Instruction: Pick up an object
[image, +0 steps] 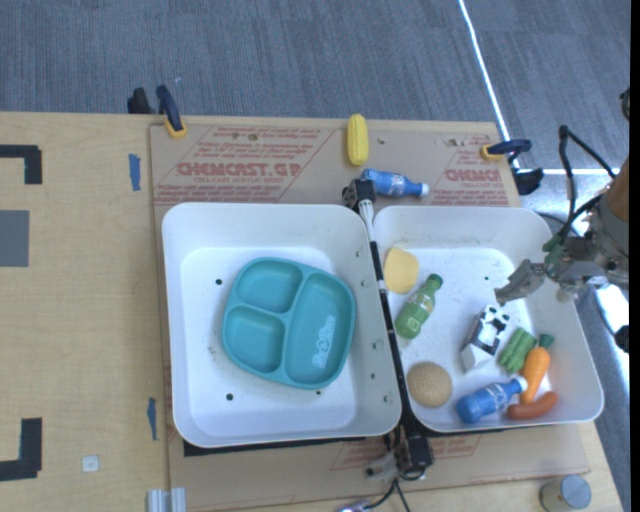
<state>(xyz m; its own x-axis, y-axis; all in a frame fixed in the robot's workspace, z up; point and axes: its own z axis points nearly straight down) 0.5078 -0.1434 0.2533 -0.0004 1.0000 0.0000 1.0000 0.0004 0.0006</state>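
Landmark taken as the divider where the two white bins met. Nearest the camera, right of it along the right bin's front wall: a blue bottle lying flat, a red sausage-shaped toy touching it, and a tan round ball just right of the divider. Slightly farther back sat an orange carrot, a green ridged piece and a black-and-white carton, all crowded together. Mid-bin, close beside the divider, a green bottle lay tilted, with a yellow lemon-like piece behind it. Left of the divider, a teal sectioned plate. The end effector hung over the right bin's far right side, just above the carton; whether it was released or clenched could not be told, and nothing was seen in it. Judged likeliest target: the carton. Probably light, hollow, stiff-walled, with flat faces that give better purchase than the rounded, likely slick plastic fruit; take it across the two broad sides, though the neighbours crowd the approach. On the table beyond the bins: another blue bottle, then a yellow corn cob.
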